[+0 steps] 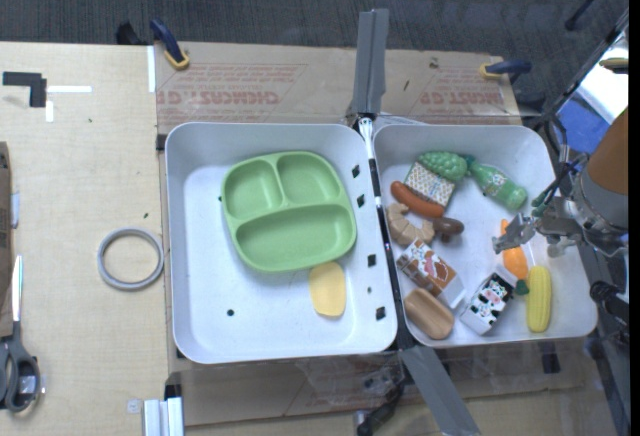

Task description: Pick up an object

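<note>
- Gripper (512, 232): low over right bin (470, 137), above orange piece (514, 262), beside yellow corn (539, 298).
- Fingers: state cannot be told.
- Left bin (190, 254): green plate (289, 211).

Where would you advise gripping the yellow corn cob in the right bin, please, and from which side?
Probably across the middle of the corn cob, coming straight down from above. It lies flat and long, with bare bin floor on its left and the bin wall close on its right, so the fingers should close across its narrow width.
</note>
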You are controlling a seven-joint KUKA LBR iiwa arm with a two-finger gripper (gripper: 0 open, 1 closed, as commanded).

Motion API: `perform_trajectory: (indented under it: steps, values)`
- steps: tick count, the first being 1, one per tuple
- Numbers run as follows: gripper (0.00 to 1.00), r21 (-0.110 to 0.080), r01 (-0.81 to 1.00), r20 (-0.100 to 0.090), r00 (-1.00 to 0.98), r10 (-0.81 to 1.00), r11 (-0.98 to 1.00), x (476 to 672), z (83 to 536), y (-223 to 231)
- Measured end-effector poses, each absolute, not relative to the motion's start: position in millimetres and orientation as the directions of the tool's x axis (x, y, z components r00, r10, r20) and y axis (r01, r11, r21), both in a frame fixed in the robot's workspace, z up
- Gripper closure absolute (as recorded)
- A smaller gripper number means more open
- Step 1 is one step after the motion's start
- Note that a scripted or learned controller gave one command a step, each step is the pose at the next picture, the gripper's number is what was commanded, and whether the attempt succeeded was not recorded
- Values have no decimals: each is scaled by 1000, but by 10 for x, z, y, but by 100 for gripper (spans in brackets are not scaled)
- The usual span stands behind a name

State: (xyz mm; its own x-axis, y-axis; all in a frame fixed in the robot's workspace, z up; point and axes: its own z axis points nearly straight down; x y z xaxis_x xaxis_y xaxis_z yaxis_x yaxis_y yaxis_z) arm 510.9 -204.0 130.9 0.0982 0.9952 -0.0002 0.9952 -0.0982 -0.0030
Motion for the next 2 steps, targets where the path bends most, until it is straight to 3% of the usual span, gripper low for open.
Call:
perform_trajectory:
  steps: [1, 2]
  values:
    - [0, -3, 998, 8, 62, 998, -62, 5321, 904, -2093]
    - [100, -3, 998, 4, 63, 998, -63, 5317, 993, -2113]
